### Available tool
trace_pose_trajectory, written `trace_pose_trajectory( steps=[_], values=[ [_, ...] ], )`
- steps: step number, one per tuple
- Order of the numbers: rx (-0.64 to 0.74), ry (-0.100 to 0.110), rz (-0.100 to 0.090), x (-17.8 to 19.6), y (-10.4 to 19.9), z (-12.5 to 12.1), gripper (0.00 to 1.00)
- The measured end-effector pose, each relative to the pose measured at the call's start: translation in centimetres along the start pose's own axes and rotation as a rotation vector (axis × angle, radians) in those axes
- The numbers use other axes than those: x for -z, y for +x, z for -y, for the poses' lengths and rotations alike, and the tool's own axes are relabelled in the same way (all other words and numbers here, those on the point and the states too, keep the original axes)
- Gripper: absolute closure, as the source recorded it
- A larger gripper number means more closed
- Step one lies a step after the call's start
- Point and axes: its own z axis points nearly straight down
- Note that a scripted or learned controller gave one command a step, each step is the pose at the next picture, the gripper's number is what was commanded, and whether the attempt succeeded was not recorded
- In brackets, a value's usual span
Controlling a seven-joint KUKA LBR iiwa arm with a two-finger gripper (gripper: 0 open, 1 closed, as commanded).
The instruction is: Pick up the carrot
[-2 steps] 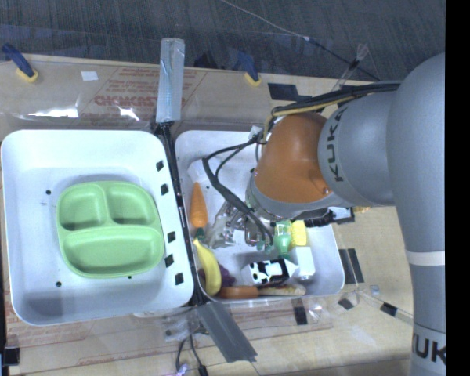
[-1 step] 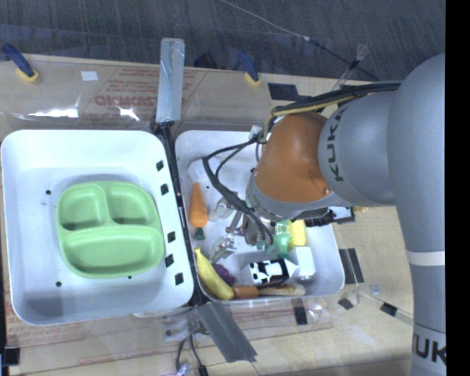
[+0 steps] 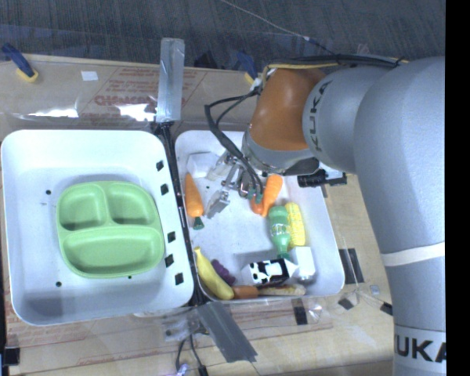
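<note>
In the camera view, the jaws (image 3: 227, 182) hang over the right bin (image 3: 329, 233); whether they are released or clenched, I cannot tell; one carrot (image 3: 193, 197) lies beside the left wall, another carrot (image 3: 268, 193) near a green bottle (image 3: 279, 229); the wall probably leaves little room, the bin's middle is more free.

A robot lab: a large grey arm (image 3: 376, 131) over a taped-up bench (image 3: 102, 92) with two white bins (image 3: 16, 210) of toy food, loose cables (image 3: 219, 116) trailing
</note>
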Motion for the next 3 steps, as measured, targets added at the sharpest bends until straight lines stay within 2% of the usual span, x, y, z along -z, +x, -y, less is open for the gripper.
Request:
trace_pose_trajectory(
  steps=[1,2,3],
  values=[
    [-0.459,0.001,-0.003,-0.1,4.4,1.6,0.0],
    [-0.451,0.001,-0.003,0.9,4.4,1.5,1.0],
    [-0.309,0.0,0.003,6.1,1.5,4.4,1.0]
  ],
)
